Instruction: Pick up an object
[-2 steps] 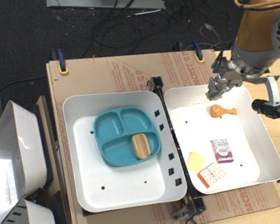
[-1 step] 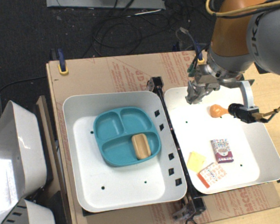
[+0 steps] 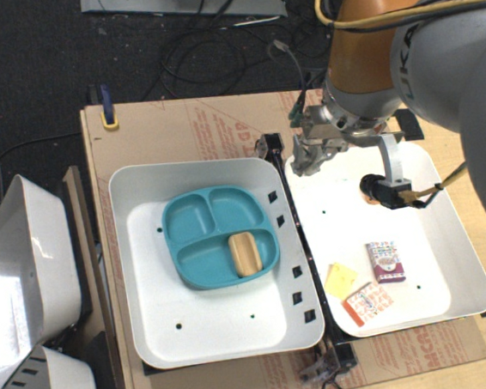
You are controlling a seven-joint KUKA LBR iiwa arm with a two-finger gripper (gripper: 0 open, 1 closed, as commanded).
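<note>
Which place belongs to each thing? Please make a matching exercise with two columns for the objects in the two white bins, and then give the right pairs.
Things:
1. teal divided plastic plate
2. tan oblong block
3. small yellow square card
4. small purple and white box

Places:
A. in the right bin, beside the orange and white packet
B. in the middle of the left bin
C. right bin, nearer its right rim
D. lying on the plate

Pairs: 1-B, 2-D, 3-A, 4-C
</note>
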